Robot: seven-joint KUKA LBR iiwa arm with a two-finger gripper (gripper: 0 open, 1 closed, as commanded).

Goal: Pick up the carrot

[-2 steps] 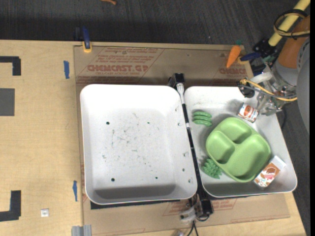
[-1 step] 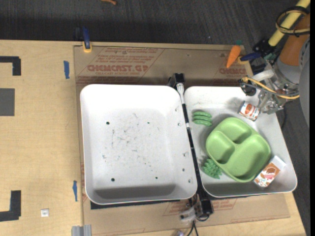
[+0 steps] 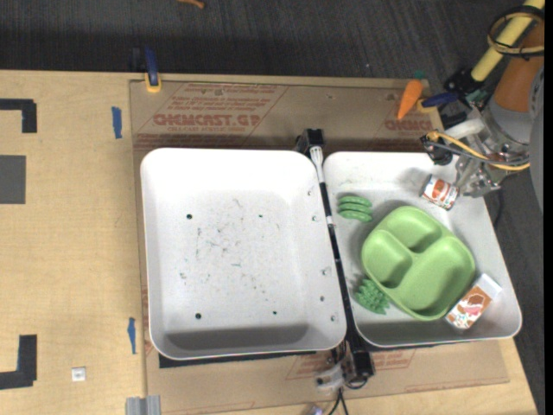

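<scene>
Arm enters from the right, wrist angled down over the right bin's (image 3: 510,318) far corner. Hand (image 3: 471,180) sits beside a small red-and-white packet (image 3: 440,192); how far it is open cannot be determined. Carrot (image 3: 409,99), tapered and orange, lies on the cardboard-topped counter (image 3: 69,232) behind that bin. A glossy green divided plate (image 3: 417,260) occupies the bin.

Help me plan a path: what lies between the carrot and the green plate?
Camera view: just cardboard, the right bin's far rim and bare bin floor separate carrot and green plate.
</scene>
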